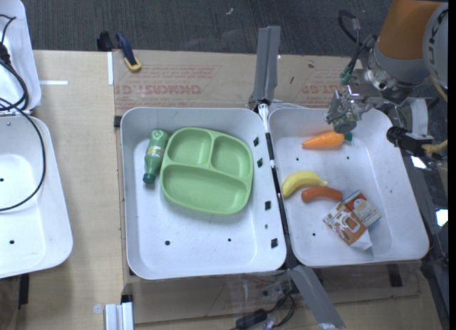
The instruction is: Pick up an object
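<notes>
Apparently the gripper [343, 118] hovered at the approach step, finger state unreadable, with the carrot [324, 140] just below and beside it in the right bin [399, 200], so the next move likely called for a short descent onto the carrot.
</notes>
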